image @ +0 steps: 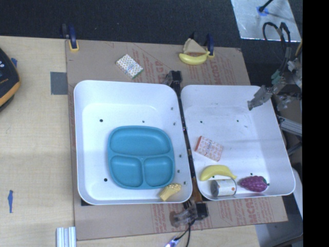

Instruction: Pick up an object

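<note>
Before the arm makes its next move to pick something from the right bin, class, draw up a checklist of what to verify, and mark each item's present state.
1. Objects present in the right bin: banana, can, grapes, pink packet. Ok.
2. Tool above the right bin: at its far right corner, away from the objects. Not ok.
3. Tool open: cannot tell.
4. Banana free to grasp: it touches the can. Not ok.
5. Pink packet stands apart from the rest. Ok.

Wooden bench (36, 153), dark floor (128, 9)
</note>
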Controlling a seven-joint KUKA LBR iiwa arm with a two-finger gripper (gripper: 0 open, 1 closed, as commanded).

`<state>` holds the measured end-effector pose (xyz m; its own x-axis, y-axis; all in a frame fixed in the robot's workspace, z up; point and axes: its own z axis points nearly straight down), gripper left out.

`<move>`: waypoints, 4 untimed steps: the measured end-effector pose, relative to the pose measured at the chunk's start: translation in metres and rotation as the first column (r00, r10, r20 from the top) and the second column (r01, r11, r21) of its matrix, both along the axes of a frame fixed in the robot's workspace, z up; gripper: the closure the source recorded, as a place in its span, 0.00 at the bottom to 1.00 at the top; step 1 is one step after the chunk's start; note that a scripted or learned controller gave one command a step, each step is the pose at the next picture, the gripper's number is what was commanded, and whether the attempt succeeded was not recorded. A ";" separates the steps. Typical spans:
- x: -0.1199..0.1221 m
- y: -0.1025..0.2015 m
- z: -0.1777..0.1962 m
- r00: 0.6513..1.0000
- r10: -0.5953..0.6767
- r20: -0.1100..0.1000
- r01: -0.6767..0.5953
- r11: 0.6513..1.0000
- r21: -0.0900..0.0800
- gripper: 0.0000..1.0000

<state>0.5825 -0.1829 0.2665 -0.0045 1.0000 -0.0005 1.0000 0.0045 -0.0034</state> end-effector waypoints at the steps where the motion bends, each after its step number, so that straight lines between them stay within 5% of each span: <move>1: -0.088 0.020 -0.079 1.000 0.000 -0.002 0.000 1.000 0.001 0.00; 2: -0.054 0.090 -0.150 1.000 0.002 -0.001 -0.002 1.000 0.001 0.00; 3: -0.107 0.081 -0.175 1.000 0.001 -0.001 -0.001 1.000 0.001 0.00; 4: -0.005 0.004 -0.158 1.000 -0.001 0.002 0.001 1.000 0.000 0.00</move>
